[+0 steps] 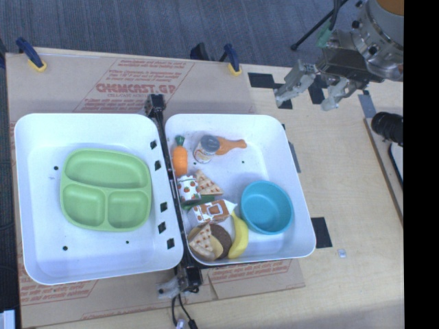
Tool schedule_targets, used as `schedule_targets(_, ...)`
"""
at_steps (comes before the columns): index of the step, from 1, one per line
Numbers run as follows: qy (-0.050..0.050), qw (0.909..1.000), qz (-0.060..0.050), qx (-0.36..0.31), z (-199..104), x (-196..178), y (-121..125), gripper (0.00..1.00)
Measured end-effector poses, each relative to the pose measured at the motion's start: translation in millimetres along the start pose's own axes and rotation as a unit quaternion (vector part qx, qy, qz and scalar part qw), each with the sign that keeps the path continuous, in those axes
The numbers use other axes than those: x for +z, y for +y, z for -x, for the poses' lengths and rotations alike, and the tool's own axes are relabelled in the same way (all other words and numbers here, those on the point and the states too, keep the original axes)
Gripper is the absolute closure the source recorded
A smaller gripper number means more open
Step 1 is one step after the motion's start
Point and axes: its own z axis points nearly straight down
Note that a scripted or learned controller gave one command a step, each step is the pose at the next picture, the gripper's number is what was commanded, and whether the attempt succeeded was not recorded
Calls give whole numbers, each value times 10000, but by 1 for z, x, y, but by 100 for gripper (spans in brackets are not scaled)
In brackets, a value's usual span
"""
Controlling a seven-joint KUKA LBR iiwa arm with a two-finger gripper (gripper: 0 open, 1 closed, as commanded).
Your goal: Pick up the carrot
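Note:
The carrot (pixel 180 160), orange with a green top, lies along the left wall of the right bin (pixel 288 157), near its far end. My gripper (pixel 308 96) hangs above the bench beyond the right bin's far right corner, well away from the carrot. Its two fingers (pixel 287 92) are spread apart with nothing between them.
The right bin also holds a small jar (pixel 205 147), an orange spoon-like piece (pixel 231 144), pizza slices (pixel 203 186), a cookie (pixel 210 240), a banana (pixel 239 236) and a blue bowl (pixel 266 206). A green divided plate (pixel 107 189) sits in the left bin (pixel 34 204).

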Motion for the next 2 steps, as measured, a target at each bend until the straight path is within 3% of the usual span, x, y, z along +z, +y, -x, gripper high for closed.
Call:
schedule_targets(1,16,9940,41,-1093,-60,-8,-6,0)
schedule_targets(2,2,9833,-81,-1819,-128,163,-16,0)
